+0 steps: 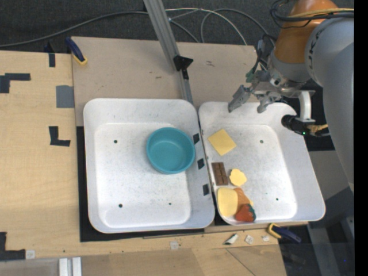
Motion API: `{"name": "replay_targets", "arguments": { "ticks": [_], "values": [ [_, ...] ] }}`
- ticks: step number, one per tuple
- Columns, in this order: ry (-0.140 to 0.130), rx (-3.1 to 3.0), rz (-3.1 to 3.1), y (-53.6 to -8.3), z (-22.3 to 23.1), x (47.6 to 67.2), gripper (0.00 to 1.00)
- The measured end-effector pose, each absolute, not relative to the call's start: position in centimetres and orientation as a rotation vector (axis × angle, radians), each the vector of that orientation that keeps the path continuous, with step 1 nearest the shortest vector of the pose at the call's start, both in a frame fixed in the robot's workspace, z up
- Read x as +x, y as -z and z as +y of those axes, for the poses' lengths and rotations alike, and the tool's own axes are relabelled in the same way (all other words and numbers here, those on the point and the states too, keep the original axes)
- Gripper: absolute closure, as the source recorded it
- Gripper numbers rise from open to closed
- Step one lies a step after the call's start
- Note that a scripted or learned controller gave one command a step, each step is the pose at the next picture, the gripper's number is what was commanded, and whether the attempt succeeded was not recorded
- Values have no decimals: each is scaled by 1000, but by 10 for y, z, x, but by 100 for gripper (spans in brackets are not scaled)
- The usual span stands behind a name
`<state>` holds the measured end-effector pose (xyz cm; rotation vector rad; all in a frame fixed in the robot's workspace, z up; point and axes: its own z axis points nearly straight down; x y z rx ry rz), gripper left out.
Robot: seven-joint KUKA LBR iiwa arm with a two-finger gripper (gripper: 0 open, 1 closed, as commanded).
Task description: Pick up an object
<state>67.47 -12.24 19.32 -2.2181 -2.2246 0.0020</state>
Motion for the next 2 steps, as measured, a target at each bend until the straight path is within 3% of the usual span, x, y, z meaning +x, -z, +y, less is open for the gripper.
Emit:
{"name": "replay_targets", "arguments": {
  "ticks": [1,2],
  "values": [
    [-3,-2218,-2224,-193,-123,675,0],
    [-7,-2217,-2221,-147,-124,668,0]
  ]
}}
